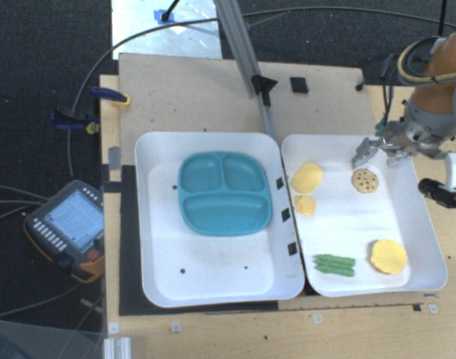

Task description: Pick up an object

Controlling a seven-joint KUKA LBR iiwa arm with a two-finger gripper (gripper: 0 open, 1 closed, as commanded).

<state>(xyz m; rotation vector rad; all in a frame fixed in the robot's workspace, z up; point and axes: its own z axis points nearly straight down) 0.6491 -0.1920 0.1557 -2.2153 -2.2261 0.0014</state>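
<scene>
The right bin [407,200] holds several toy foods. A chocolate-chip cookie [365,180] lies near its back. A large yellow piece [307,177] and a smaller yellow piece [305,206] sit by its left wall. Green beans [334,265] and a round yellow piece [389,256] lie near the front. My gripper [379,155] hovers over the bin's back edge, just behind and to the right of the cookie. Its fingers are spread open, with nothing between them.
The left bin [161,260] carries a teal divided plate [224,193]. A grey pole [239,43] slants over the board behind the bins. A teach pendant [67,226] lies off the bench on the left. Black clips [286,215] sit along the wall between the bins.
</scene>
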